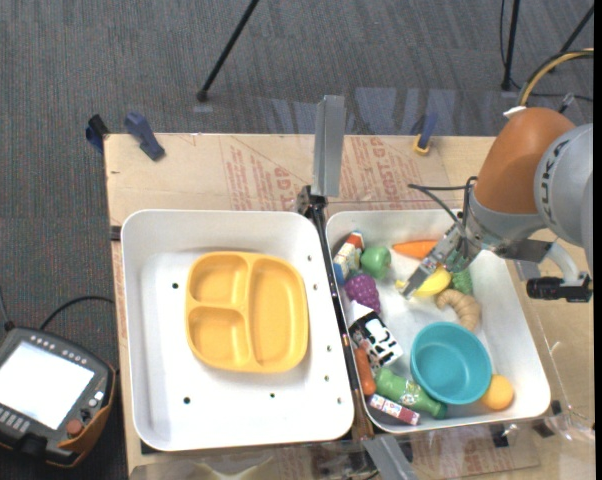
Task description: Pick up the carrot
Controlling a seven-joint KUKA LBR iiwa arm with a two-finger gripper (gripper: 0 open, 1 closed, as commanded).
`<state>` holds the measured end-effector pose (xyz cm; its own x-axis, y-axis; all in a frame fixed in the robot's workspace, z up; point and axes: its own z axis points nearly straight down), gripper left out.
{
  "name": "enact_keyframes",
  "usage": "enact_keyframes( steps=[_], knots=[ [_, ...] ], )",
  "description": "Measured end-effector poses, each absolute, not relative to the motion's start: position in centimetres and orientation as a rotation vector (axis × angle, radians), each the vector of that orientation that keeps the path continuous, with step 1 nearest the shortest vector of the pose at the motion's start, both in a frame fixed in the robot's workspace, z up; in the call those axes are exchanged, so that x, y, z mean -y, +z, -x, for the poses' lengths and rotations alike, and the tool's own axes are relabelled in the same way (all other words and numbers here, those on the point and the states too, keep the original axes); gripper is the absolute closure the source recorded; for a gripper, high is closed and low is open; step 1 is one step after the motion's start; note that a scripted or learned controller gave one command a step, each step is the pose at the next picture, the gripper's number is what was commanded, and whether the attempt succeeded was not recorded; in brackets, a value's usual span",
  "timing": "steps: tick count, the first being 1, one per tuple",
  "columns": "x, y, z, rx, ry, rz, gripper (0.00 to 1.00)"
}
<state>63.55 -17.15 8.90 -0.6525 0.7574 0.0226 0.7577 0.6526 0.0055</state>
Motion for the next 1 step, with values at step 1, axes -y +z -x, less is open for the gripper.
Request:
enact_keyframes(
  steps=[1],
  knots=[
    [17.15, 8.89, -63.55, 2.840, -0.020, 1.300, 0.00]
  ],
)
